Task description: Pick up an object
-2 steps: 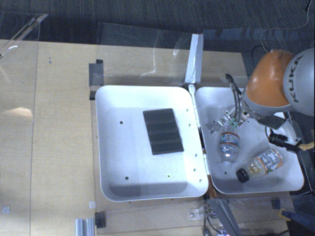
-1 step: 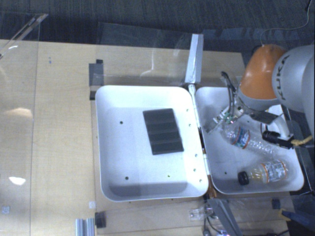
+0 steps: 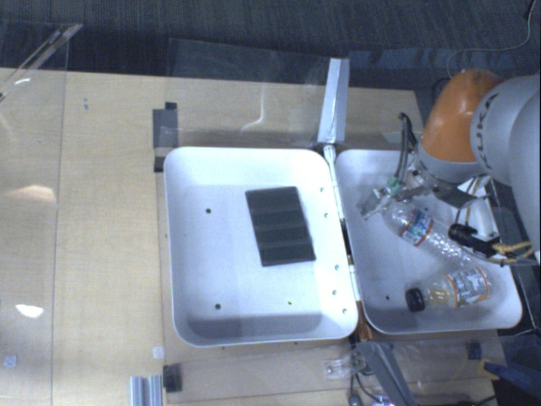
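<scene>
Bottle (image 3: 416,227) just below end effector (image 3: 390,193)

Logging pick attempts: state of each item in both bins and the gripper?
Dark ridged block: lying flat in left bin, untouched.
Clear bottle: on its side in right bin, below the gripper.
Black-capped bottle: on its side, free.
Gripper: over right bin.

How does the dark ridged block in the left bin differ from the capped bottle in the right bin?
The dark ridged block is opaque, flat and rectangular; the capped bottle is clear and rounded, with a black cap and a label band. The block lies alone mid-bin; the bottle lies near its bin's front edge, beside another clear bottle. Both lie flat on white bin floors.
</scene>
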{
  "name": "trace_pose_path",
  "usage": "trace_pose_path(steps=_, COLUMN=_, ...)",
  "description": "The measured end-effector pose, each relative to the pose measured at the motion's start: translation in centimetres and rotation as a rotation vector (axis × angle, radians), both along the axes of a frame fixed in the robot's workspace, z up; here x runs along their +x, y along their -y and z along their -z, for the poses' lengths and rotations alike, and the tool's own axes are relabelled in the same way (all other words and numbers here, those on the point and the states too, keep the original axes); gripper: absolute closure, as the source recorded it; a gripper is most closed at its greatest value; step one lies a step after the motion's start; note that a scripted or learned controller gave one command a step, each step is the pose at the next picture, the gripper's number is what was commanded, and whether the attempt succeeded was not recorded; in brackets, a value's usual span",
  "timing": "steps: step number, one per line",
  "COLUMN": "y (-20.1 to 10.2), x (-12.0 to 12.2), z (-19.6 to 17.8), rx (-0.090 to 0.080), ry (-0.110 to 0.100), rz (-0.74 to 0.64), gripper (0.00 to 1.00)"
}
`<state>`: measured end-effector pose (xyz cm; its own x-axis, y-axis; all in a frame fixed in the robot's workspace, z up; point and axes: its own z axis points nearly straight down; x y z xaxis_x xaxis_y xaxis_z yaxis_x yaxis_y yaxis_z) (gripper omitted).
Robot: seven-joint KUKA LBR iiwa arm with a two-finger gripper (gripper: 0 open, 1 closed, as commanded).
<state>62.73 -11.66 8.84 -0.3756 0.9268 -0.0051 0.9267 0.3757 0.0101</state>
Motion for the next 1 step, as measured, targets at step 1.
trace_pose_path(steps=1, y=0.22, x=3.70, z=0.02, rx=0.001, ry=-0.034, rz=-0.216, gripper=0.00)
